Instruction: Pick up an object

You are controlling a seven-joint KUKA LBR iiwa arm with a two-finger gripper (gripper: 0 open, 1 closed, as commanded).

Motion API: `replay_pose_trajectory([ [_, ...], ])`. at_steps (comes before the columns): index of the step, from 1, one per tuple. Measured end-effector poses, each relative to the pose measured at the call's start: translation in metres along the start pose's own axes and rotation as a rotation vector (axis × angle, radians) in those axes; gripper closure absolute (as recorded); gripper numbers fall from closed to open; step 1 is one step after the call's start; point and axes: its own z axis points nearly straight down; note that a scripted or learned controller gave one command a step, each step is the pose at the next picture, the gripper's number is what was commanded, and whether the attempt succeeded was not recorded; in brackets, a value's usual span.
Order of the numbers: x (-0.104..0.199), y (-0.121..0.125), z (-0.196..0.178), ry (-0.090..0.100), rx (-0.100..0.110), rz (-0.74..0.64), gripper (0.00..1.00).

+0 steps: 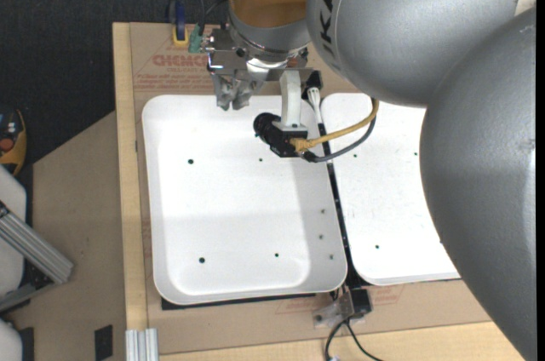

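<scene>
My gripper (232, 98) hangs over the far edge of the left white bin (170, 180), near its back wall. Its two grey fingertips (226, 100) stand close together with nothing between them. A black fitting with a yellow cable (281, 135) hangs from the wrist, just right of the gripper, over the bin's back right part. The bin floor beneath it is white with a few small dark dots (191, 162).
The right white bin (383, 206) lies alongside, largely covered by the grey arm (443, 53). Both bins rest on a brown board (128, 138). A small black connector (353, 301) lies at the front edge. Metal rails (34, 249) stand at the left.
</scene>
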Motion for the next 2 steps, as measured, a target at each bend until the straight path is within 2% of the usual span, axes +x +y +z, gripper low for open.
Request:
replay_pose_trajectory([
  [1,-0.022,-0.014,-0.023,-0.001,-0.001,0.004,1.00],
  [2,0.005,0.010,0.044,-0.002,0.007,0.000,1.00],
])
